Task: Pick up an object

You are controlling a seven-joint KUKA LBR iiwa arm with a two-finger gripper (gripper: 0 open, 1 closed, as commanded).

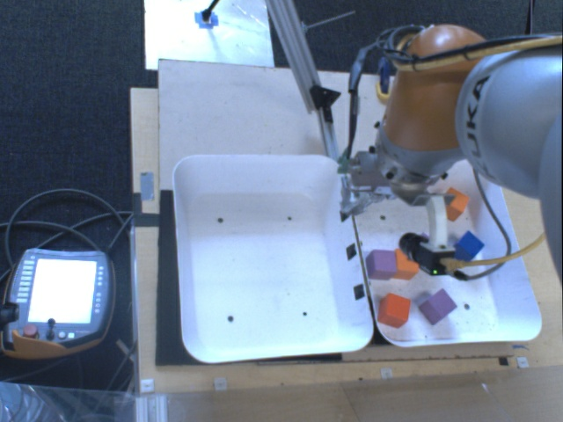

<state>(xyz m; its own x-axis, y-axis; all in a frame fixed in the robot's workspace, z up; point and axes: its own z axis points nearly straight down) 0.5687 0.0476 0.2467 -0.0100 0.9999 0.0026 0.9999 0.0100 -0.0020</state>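
The right bin (519, 310) holds several small blocks. A purple block (382, 264) lies near its left wall with an orange piece (407, 266) touching its right side. Nearer the front sit an orange block (394, 309) and a second purple block (437, 306). A blue block (470, 245) and another orange block (456, 204) lie further right, partly under the arm. My gripper (354, 199) hangs over the divide between the two bins, near their far end, above and apart from the blocks. Nothing shows between its tips.
The left bin (189, 262) stands beside the right one on the bench. A slanted metal pole (299, 51) crosses behind the gripper. A teach pendant (54, 301) with its cable lies off the bench at the left.
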